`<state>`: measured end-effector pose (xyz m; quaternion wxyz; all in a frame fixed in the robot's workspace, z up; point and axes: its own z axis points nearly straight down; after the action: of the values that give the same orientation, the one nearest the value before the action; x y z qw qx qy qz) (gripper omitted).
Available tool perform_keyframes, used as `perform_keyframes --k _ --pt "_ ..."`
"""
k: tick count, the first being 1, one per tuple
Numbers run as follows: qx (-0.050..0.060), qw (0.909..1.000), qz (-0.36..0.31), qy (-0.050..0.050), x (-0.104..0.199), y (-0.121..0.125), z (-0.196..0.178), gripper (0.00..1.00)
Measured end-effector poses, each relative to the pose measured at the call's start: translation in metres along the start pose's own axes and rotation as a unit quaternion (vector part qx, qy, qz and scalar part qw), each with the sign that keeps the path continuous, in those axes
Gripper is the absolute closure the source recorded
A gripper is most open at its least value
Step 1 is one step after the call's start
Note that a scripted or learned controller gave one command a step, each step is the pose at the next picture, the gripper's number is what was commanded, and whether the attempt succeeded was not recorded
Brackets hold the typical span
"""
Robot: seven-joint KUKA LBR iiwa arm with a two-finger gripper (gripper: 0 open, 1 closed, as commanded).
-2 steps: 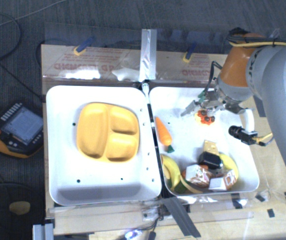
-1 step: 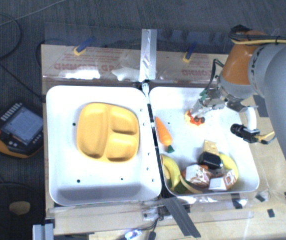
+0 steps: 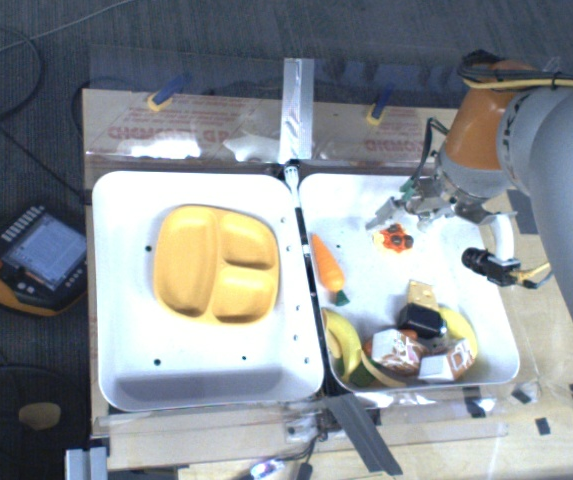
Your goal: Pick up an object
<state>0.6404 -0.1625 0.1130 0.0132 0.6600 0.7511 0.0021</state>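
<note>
My gripper [image 3: 403, 218] hangs over the back of the right bin [image 3: 361, 193], its fingers spread apart and nothing between them. Just below it a small red and black toy [image 3: 396, 238] lies on the bin floor. A toy carrot [image 3: 326, 261] lies along the bin's left wall. At the front sits a pile: a banana [image 3: 341, 343], a black object [image 3: 421, 320], a tan block [image 3: 421, 291], a brown and white packet [image 3: 398, 349] and a second banana [image 3: 463, 334].
The left bin [image 3: 126, 368] holds a yellow divided plate [image 3: 216, 263]. A metal divider [image 3: 297, 108] stands behind the two bins. A black fitting [image 3: 486, 261] juts from the arm over the right bin's right edge. An orange handheld device [image 3: 31, 258] lies off the bench to the left.
</note>
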Motion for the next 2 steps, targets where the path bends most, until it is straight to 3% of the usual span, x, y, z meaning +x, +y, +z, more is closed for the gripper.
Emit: perform_keyframes --k 1,2 --pt "0.000 1.0000 -0.001 0.000 0.0003 0.0005 -0.0091 1.00" --pt "0.000 1.0000 -0.001 0.000 0.0003 0.0004 -0.0090 0.00"
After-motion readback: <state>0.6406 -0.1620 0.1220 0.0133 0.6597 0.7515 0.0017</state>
